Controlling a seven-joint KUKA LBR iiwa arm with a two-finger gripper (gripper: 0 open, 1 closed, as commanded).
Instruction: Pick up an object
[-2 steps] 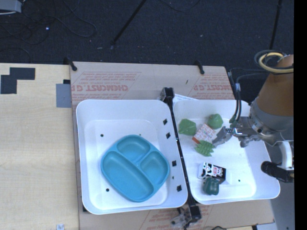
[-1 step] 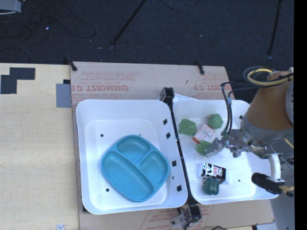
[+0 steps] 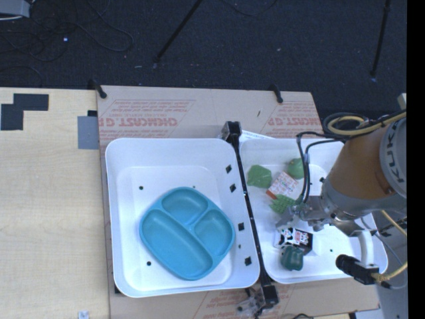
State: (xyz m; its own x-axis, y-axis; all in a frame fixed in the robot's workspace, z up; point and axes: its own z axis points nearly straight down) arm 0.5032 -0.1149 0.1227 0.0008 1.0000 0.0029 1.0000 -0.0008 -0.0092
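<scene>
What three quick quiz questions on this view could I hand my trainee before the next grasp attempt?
1. True or false: the blue divided plate lies in the same bin as the green objects.
2. Which side of the view does the arm reach in from? A) left B) right C) top
3. Fill in: the dark green object lies near the ____ edge of the right bin.

Key
1. False: the plate lies in the left bin; the light green block and the dark green object are in the right bin.
2. B.
3. Near (the bottom edge in the view).
</scene>
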